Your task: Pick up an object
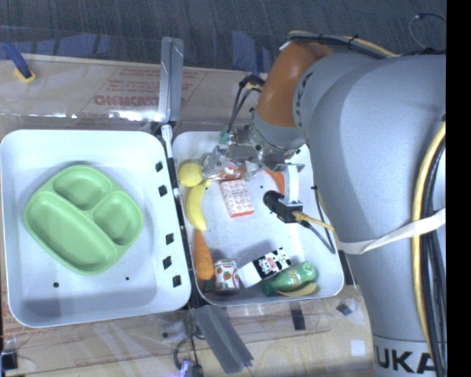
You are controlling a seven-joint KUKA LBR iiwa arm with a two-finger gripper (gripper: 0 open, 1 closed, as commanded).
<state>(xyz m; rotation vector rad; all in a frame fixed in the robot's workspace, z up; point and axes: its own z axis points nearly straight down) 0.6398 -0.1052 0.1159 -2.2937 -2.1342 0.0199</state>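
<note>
I see the gripper low over the right bin, finger state I cannot tell, the banana just left, lying lengthwise along the bin's left wall.

End effector hovers over cluttered right bin.

Two shallow white plastic bins sit side by side; the left carries a pale green divided plate. The right holds a yellow banana, an orange carrot, a red-and-white printed carton, a black-and-white patterned box and a green-and-yellow soft toy
</note>
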